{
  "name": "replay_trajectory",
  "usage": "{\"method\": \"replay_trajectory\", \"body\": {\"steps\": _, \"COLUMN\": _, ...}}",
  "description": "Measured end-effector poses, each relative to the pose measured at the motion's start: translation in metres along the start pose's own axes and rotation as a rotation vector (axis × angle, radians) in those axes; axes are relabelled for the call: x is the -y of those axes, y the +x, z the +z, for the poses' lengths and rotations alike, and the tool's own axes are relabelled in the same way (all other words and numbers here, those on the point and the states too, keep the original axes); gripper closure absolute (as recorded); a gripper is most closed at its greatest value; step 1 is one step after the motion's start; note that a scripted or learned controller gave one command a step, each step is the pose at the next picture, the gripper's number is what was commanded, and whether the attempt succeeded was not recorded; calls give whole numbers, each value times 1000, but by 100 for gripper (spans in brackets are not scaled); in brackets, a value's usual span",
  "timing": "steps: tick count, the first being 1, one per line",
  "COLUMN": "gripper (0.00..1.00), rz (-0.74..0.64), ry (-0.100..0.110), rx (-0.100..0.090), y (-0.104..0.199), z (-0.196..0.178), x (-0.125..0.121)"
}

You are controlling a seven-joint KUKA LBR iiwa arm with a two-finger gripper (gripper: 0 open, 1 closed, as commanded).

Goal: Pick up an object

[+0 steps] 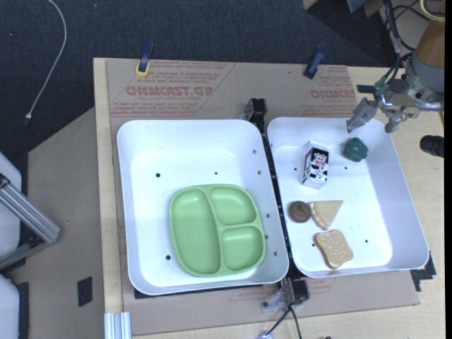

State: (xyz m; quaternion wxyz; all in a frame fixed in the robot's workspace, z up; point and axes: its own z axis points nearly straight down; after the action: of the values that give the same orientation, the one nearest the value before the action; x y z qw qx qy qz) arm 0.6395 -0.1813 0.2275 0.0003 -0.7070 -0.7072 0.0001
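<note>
Your claw (376, 118) hangs spread open and empty over the far corner of the right bin (402, 189), so the small green object (355, 149) lies just toward you from it, slightly to its left, roundish with no long axis to favour.

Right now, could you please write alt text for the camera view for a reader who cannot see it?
The open gripper hovers over the right bin, just above a green lump. That bin also holds a small carton and three food pieces; the left bin holds a green divided plate.
</note>
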Motion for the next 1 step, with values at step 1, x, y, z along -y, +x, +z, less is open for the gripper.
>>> {"method": "replay_trajectory", "body": {"steps": 1, "gripper": 0, "rz": -1, "ry": 2, "rx": 0, "y": -1, "z": 42, "x": -5}}
